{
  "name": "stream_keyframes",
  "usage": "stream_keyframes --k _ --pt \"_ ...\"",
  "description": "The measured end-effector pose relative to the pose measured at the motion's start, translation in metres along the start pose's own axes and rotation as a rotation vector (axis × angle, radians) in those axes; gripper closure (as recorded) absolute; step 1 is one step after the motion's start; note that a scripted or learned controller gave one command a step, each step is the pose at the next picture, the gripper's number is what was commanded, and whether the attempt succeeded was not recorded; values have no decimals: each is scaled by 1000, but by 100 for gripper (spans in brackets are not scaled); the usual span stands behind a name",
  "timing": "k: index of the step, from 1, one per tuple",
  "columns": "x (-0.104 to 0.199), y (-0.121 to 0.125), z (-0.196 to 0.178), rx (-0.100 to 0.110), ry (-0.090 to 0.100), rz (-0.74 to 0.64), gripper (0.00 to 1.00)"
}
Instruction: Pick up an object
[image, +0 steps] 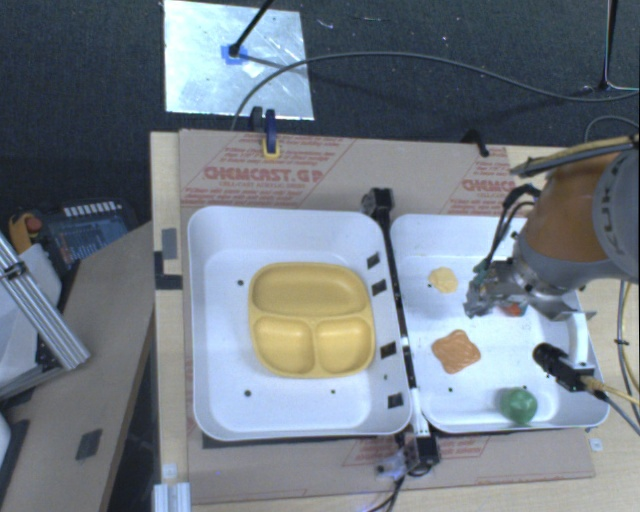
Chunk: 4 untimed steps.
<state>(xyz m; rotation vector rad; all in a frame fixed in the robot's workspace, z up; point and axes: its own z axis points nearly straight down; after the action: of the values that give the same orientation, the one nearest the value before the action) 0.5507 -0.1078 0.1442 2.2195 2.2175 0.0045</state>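
Approach step: my gripper (484, 298) hangs in the right bin (570, 410); can't tell finger state. Orange piece (456, 351) just below-left, yellow bit (443, 280) left. Next: drop onto one, pinch.

Two white bins are sitting side by side on the table (170, 330). The left bin (215, 400) is holding a yellow divided tray (308, 318) near its middle. In the right bin (440, 405), a small pale-yellow piece (443, 280) is lying toward the back, an orange piece (456, 351) is lying near the middle, and a green ball (518, 404) is resting by the front edge. The arm (575, 215) is reaching in from the right, its claw (487, 297) hanging just right of the pale-yellow piece and above the orange one.
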Motion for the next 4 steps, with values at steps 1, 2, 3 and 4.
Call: stream_keyframes --k 1,2,3,4 --pt "-5 3 -64 -4 -1 -5 100" --pt "5 9 -116 -2 0 -6 100" --pt "66 4 -104 3 3 -11 100" --pt "121 4 -91 4 3 -11 100"
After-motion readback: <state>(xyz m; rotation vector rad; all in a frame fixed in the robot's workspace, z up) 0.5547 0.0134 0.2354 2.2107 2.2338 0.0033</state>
